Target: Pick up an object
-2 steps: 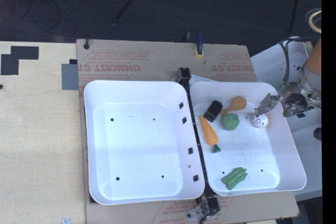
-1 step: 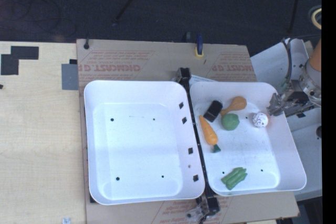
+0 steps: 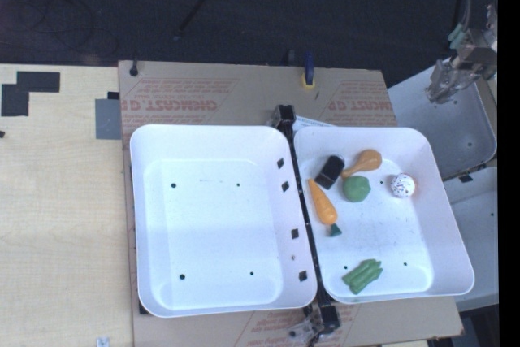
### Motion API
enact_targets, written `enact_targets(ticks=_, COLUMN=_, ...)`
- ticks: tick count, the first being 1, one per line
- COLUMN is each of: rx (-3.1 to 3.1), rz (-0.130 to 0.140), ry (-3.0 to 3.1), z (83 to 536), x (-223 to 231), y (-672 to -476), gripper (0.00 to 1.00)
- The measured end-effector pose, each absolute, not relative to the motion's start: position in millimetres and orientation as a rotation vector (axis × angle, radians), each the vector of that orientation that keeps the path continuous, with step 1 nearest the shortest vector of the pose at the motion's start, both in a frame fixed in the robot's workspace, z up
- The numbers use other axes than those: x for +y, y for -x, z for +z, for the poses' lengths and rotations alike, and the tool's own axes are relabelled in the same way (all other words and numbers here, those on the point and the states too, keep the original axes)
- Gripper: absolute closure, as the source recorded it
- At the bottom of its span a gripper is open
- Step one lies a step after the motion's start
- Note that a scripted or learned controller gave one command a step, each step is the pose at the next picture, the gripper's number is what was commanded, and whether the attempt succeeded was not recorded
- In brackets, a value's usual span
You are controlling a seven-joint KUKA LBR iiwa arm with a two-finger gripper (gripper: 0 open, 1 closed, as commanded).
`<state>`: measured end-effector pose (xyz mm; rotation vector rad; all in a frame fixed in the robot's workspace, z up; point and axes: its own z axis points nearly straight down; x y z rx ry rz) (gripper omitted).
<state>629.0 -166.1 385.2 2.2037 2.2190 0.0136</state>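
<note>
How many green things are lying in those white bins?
2, both in the right bin: a round green object near the middle, and a green pod-shaped object near the front edge. Nothing looks hidden.

Both bins, the left (image 3: 211, 227) and the right (image 3: 422, 248), are plain white with small dark dots on their floors, and they sit on a brown cardboard sheet (image 3: 244, 97) printed with reddish lettering, beside a pale wood bench top (image 3: 57, 215) marked with black and grey blocks. In the right bin lie an orange carrot (image 3: 322, 204) with a dark green tip, a black block (image 3: 329, 171), a tan-orange gourd (image 3: 362, 162), a round green piece (image 3: 356, 188), a white ball (image 3: 402, 186) speckled with dark red, and a bright green pod (image 3: 361, 275). A blue and yellow clamp (image 3: 308, 70) stands at the sheet's far edge against a black backdrop.
</note>
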Motion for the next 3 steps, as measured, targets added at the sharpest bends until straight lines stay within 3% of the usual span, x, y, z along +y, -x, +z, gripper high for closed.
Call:
enact_targets(ticks=1, rx=2.225, rz=0.005, ry=-2.213, z=452, x=-116, y=-645.2, gripper=1.00)
enact_targets(ticks=2, rx=2.224, rz=0.005, ry=-2.214, z=543, x=-73, y=-644.1, gripper=1.00)
enact_targets(ticks=3, rx=2.232, rz=-0.004, ry=-2.218, z=537, x=-5, y=-644.0, gripper=1.00)
